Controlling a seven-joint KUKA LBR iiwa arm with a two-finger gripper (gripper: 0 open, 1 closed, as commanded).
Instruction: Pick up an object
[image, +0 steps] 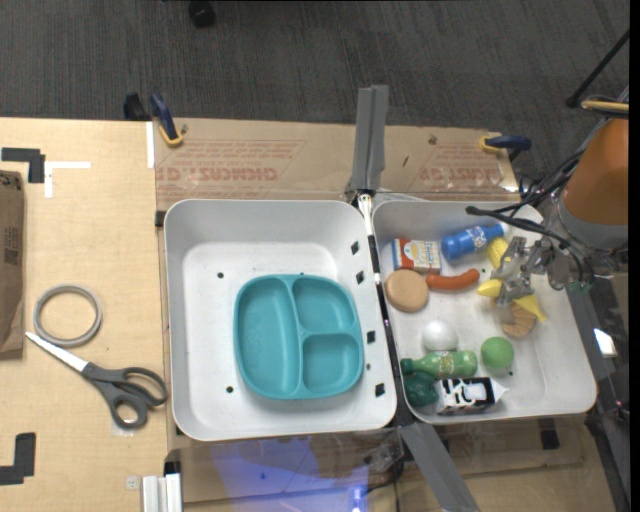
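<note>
The right bin (560, 400) holds several small objects. A blue bottle (472, 241) lies at the back beside a red and white box (418, 254). An orange sausage (453, 281) and a brown bun (406, 290) lie left of centre. A white ball (438, 333), a green ball (497, 352), a green bottle (440, 364) and a black and white pack (466, 394) sit toward the front. My gripper (516, 272) hangs low over the bin's right side, right above a yellow piece (490, 288) and a tan piece (519, 322).
The left bin (200, 240) holds a teal divided plate (298, 336). Scissors (110, 380) and a tape roll (67, 314) lie on the bench to the left. A grey divider bar (370, 140) stands behind the bins. Cables (520, 205) trail from the arm.
</note>
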